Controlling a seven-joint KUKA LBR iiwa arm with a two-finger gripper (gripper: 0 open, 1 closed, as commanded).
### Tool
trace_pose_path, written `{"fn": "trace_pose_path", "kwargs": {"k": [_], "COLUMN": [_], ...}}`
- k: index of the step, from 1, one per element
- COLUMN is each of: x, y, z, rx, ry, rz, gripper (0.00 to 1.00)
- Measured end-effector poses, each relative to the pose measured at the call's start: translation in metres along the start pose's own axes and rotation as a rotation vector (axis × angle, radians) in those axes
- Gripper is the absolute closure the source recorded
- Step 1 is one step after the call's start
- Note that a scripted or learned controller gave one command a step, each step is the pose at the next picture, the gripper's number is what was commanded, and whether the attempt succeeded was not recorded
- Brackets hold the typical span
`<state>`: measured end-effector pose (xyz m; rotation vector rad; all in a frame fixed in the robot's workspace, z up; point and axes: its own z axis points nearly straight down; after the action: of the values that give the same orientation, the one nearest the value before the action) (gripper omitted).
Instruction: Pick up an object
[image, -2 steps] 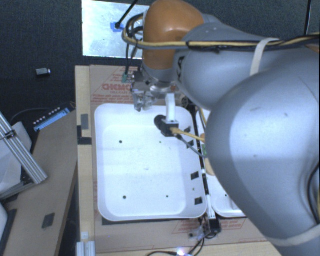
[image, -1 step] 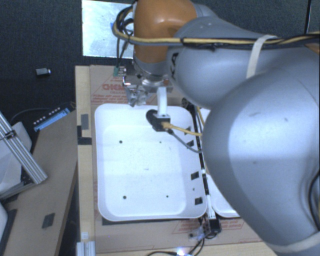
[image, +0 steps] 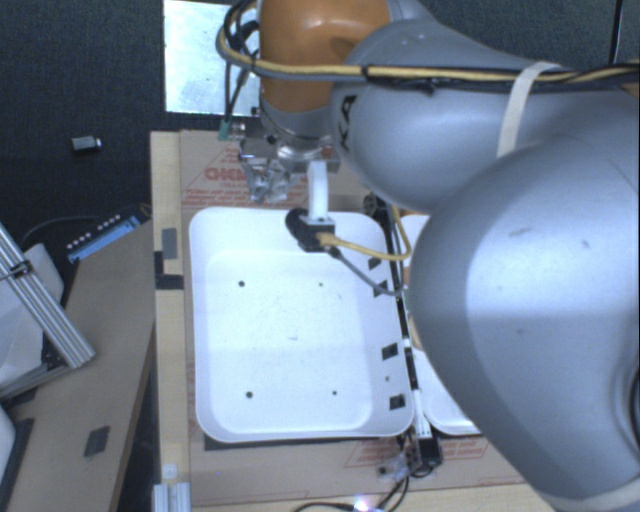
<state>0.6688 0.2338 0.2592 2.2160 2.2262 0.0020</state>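
Observation:
My gripper (image: 266, 184) hangs over the far rim of the left white bin (image: 215, 330), just beyond its back edge. It is small and blurred under the orange wrist band, seen from above. A white bar and a black fitting (image: 312, 230) with a yellow cable hang beside it over the bin's back right corner. The left bin's floor shows plain white with a few small dark dots.
The big grey arm crosses the right half of the view and covers most of the right bin (image: 452, 418). Brown cardboard (image: 205, 175) lies under the bins. Left of the bench are a metal frame (image: 40, 310) and small dark items.

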Motion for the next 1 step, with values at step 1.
{"fn": "trace_pose_path", "kwargs": {"k": [1], "x": [0.0002], "y": [0.0002], "z": [-0.0915], "rx": [-0.002], "ry": [0.001], "rz": [-0.001], "gripper": [1.00]}}
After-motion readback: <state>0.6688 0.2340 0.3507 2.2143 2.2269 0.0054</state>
